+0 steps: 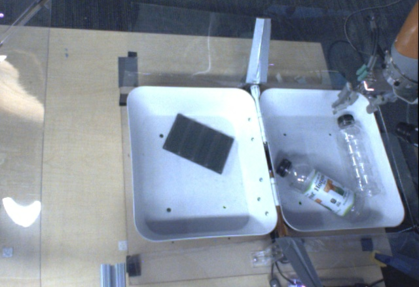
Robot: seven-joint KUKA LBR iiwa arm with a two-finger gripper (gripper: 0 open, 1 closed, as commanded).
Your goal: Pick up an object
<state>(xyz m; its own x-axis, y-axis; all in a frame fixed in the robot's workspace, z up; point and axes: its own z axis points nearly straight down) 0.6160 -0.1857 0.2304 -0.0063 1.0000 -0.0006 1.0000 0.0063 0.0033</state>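
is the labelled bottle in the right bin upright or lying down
Lying down: the labelled bottle rests on its side on the right bin floor, dark cap pointing toward the divider.

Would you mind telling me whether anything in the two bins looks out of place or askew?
Nothing looks spilled or damaged. Both bottles lie on their sides in the right bin: the labelled bottle and the clear bottle. The dark ridged pad sits skewed in the left bin.
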